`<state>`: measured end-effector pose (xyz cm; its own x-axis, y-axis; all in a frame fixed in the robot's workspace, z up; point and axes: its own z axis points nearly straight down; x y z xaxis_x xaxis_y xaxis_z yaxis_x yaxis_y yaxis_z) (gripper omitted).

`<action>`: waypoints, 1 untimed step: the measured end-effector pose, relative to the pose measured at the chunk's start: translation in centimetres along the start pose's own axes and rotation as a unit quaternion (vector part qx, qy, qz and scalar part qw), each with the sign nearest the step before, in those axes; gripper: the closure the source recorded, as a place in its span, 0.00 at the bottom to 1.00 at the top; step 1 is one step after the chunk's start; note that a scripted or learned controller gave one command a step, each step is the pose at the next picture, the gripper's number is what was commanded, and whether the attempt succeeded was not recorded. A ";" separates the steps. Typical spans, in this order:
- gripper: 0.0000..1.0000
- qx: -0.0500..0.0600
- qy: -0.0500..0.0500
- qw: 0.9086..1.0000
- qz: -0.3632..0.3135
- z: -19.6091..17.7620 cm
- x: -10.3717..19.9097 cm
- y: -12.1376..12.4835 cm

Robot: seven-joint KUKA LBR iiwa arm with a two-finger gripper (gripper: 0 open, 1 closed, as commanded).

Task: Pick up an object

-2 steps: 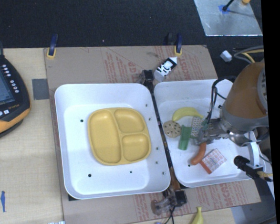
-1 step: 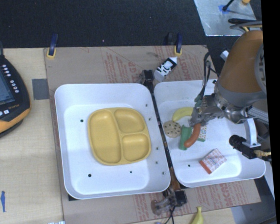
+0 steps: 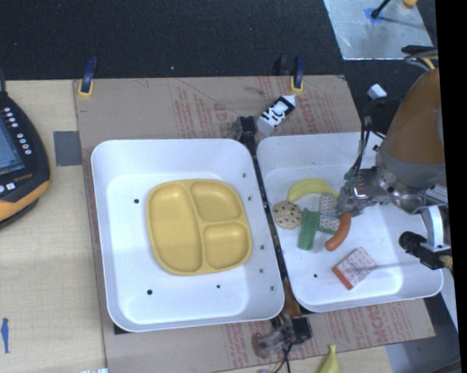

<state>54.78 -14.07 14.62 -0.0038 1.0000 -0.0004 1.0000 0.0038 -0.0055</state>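
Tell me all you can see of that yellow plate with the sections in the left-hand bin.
The yellow tray is a rounded-corner dish, seemingly of smooth plastic, split by raised ridges into three compartments: one long section on its left and two smaller ones on its right. It lies flat, right side up, slightly turned, near the middle of the left white bin. Nothing sits in its compartments, and it touches only the bin floor. The food toys and the arm are over in the other bin.
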 end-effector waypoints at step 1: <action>1.00 -0.001 0.000 1.000 -0.001 3.9 2.9 3.7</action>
